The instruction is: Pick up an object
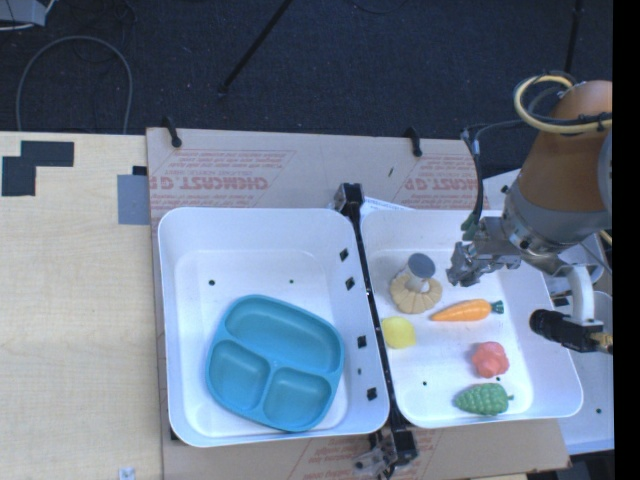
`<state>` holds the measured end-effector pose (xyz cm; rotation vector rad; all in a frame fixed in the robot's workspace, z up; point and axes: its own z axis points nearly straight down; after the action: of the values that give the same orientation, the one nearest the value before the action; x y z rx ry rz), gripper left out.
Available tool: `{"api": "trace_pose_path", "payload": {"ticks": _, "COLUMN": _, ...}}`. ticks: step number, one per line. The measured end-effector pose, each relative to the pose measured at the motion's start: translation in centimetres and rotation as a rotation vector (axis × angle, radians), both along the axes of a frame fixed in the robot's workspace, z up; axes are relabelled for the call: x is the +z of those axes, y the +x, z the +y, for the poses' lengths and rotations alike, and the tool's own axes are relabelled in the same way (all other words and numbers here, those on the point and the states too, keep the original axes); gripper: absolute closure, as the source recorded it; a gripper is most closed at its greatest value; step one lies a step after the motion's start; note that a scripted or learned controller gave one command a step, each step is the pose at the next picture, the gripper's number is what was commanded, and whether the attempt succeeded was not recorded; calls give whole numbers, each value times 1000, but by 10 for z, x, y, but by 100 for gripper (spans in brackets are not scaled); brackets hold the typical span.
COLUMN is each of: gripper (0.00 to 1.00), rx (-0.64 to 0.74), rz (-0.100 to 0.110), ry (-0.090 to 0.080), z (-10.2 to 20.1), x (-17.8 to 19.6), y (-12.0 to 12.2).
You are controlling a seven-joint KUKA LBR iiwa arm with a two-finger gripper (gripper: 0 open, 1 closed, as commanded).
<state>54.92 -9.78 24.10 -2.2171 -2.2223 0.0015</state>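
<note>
- End effector (pixel 468 266) of mine hangs over the right bin (pixel 560 393), near its back; I cannot tell whether it is spread or pressed together.
- Carrot (pixel 465 311) lies just below it, apart from it.
- Tan object with a grey cap (pixel 416 283) sits to its left, yellow piece (pixel 398 332) beyond.
- Red piece (pixel 489 359) and green bumpy piece (pixel 483 399) lie nearer the front.
- Left bin (pixel 190 238) holds a blue divided plate (pixel 275 360).
</note>
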Motion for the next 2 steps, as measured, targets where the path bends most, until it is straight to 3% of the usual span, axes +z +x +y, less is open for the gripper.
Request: {"api": "trace_pose_path", "payload": {"ticks": 2, "gripper": 100, "rx": 0, "rz": 0, "ry": -1, "z": 113, "x": -10, "y": 24}}
